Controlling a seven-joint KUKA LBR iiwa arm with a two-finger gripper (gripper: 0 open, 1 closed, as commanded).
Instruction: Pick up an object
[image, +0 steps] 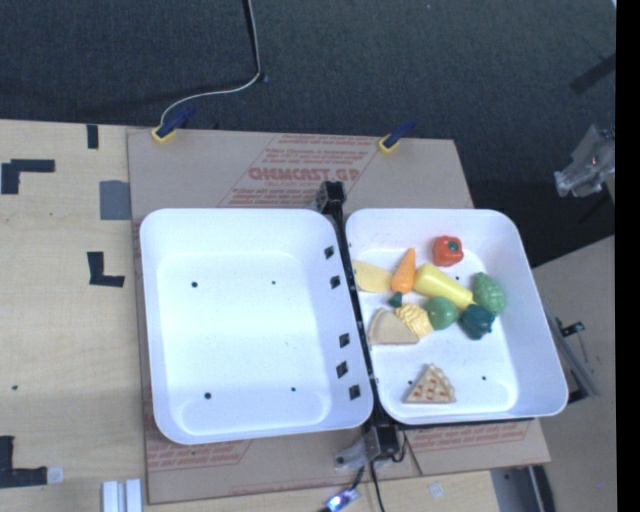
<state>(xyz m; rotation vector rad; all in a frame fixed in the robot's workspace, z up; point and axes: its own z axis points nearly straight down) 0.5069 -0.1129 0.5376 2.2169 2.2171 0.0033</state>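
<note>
Two shallow white bins are sitting side by side on a sheet of brown cardboard (300, 170). The left bin (165, 300) is showing only its pale floor with a few dark dots. The right bin (530, 300) is holding a cluster of toy foods: a red tomato (447, 249) near the far wall, an orange carrot (403, 270) lying tilted beside a pale yellow wedge (371, 277), a yellow corn cob (441, 285) touching a green leafy piece (489, 292), a small green piece (442, 315), a dark teal piece (476, 321), a ridged yellow piece (413, 319) overlapping a tan slab (389, 329), and a pizza slice (430, 385) lying apart near the front wall.

The cardboard is resting on a light wooden surface (60, 330) marked with black tape. Two yellow-and-blue clamps (172, 124) are pinning its far edge. Dark carpet (400, 60) is lying beyond, crossed by a white cable (235, 85). A grey part of the arm (588, 165) is showing at the right, outside the bins; whether the jaws are wide or narrow, I cannot tell.
</note>
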